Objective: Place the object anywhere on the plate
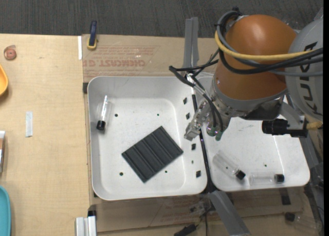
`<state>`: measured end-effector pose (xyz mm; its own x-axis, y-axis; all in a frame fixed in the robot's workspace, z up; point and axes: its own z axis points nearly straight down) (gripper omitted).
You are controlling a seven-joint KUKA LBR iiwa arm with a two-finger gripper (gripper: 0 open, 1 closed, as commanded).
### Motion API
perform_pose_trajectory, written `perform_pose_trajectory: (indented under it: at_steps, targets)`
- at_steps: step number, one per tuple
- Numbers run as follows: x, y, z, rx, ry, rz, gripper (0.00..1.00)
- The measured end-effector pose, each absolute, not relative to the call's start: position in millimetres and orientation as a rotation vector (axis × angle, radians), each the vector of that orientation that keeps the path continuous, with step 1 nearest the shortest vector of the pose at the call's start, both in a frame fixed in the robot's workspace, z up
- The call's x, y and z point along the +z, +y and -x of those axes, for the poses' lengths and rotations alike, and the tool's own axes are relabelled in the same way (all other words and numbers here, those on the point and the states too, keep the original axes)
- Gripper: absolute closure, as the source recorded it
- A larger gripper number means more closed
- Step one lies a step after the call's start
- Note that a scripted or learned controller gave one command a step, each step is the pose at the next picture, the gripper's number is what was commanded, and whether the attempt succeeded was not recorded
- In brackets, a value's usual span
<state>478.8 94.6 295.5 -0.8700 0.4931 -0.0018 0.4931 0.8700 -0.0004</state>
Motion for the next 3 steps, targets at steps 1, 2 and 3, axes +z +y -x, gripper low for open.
perform_pose_trajectory:
  at_steps: [1, 2, 3]
  targets:
    - [219, 168, -479.7, -0.002, 3.082, -0.618, 1.00]
    - [148, 195, -547.0, -0.001, 3.077, -0.633, 1.00]
    - [250, 228, -612.6, 0.000, 3.085, -0.578, 1.00]
